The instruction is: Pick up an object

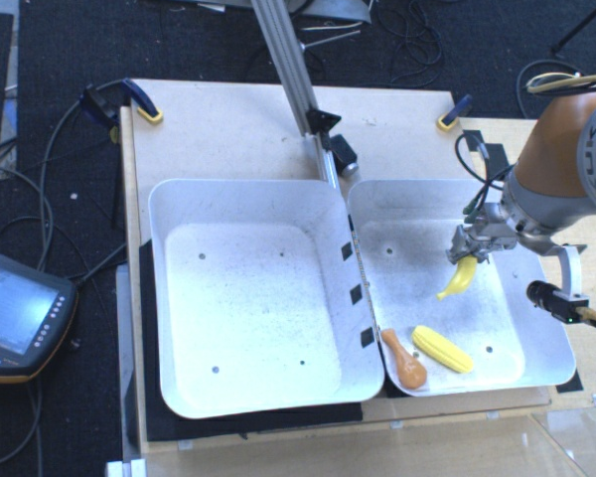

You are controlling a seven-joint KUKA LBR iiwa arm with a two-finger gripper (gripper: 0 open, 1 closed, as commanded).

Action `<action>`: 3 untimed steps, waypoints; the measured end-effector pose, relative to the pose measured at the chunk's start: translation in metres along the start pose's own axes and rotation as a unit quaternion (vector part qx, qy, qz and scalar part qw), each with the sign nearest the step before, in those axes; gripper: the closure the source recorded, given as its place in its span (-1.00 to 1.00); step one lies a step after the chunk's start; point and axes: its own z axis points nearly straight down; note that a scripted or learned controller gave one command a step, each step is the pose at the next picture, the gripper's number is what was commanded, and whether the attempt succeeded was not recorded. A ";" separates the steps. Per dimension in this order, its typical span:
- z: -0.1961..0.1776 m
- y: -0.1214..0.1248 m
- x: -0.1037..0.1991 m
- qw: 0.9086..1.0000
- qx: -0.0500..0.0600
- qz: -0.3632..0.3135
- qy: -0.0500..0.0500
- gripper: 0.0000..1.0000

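— Two white bins (248,207) sit on the bench. What is in the right one?

— A banana (458,278) hangs pinched in the gripper (468,255). Corn (442,350) and a carrot (404,360) lie near the front wall.

Two white bins (248,296) look like smooth, matt plastic flecked with dark scuffs. The bench (278,137) beneath is pale, matt wood. A yellow banana (458,277), yellow corn cob (443,350) and orange carrot (405,361) appear to be glossy plastic toys. A ribbed metal post (288,53) shines dully at the bench's far edge.
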 end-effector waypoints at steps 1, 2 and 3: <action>-0.055 0.010 0.005 1.000 0.000 0.000 0.000 1.00; -0.107 0.011 0.005 1.000 0.000 0.000 0.000 1.00; -0.095 -0.004 0.055 1.000 0.003 -0.002 0.001 1.00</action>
